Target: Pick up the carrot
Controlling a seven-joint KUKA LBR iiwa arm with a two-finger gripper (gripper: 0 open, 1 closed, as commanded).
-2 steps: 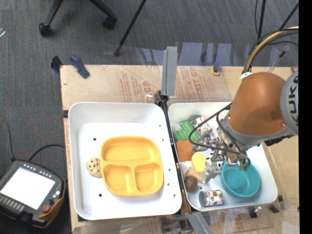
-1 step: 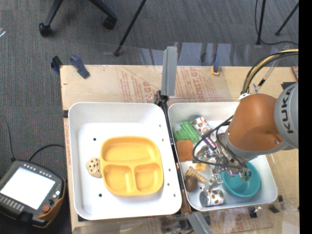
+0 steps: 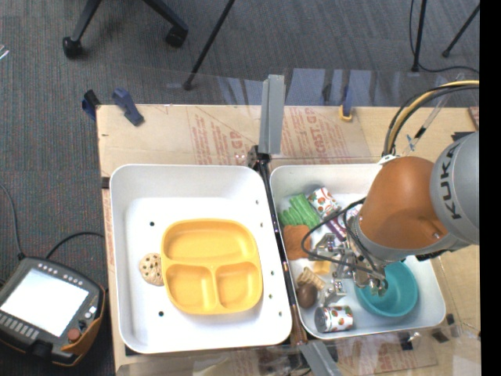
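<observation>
Nearest the camera, at the near edge of the right bin (image 3: 435,313), a small printed can (image 3: 335,318) lies on its side; just right of it sits a teal bowl (image 3: 391,291), partly under the arm; left of the can rests a brown rounded item (image 3: 306,295). Above these the gripper (image 3: 344,276) hangs low over the middle of the bin, below the orange band (image 3: 401,204) of the arm; whether it is open or closed, I cannot tell, since wires and metal parts clutter the spot. An orange shape, the carrot (image 3: 295,240), lies at the left side of that bin, just left of the gripper and beside the bin's left wall; no contact between the two is visible. Farther back lie a green ridged item (image 3: 301,209) and a second printed can (image 3: 322,202), near each other. In the left bin (image 3: 188,180) a yellow divided plate (image 3: 211,266) rests in the middle; a cookie (image 3: 151,268) touches its left edge. On the floor at near left sits a control pendant (image 3: 48,309) with a pale screen.
</observation>
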